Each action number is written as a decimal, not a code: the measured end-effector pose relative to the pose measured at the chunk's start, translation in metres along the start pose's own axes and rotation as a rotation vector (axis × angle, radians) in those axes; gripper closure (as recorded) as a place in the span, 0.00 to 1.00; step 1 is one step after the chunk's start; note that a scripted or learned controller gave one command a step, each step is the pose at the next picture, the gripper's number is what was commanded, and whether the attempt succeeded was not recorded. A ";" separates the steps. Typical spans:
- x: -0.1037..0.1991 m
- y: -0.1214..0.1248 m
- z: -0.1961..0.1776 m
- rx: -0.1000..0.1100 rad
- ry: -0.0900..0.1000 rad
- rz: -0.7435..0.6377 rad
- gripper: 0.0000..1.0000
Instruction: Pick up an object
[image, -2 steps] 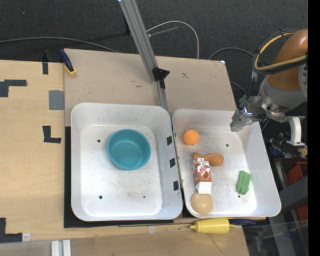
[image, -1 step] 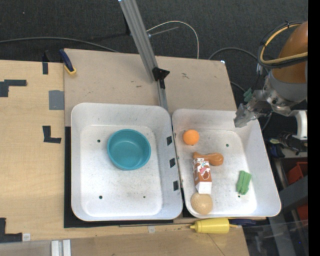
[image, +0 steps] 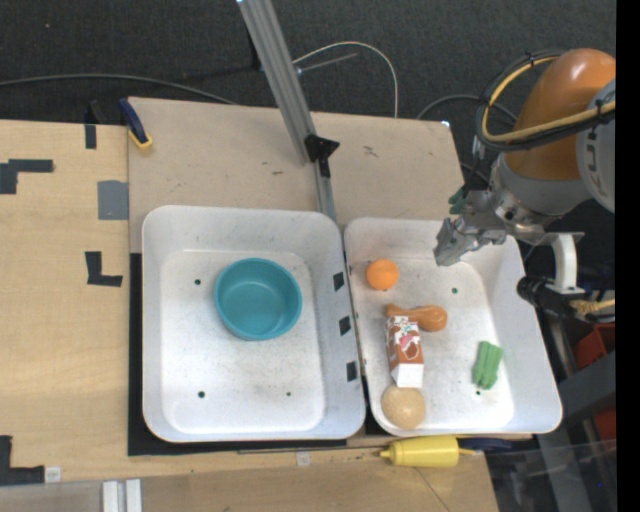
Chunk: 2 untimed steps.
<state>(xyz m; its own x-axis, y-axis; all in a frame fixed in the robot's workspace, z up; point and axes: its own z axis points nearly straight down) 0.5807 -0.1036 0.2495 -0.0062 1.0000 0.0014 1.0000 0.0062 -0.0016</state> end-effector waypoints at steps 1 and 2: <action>0.053 -0.004 0.014 0.002 0.000 0.000 1.00; 0.108 -0.016 0.007 0.001 0.001 -0.001 1.00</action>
<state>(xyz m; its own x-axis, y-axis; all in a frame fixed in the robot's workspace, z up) 0.5644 0.0047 0.2428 -0.0071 1.0000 0.0023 1.0000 0.0071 -0.0026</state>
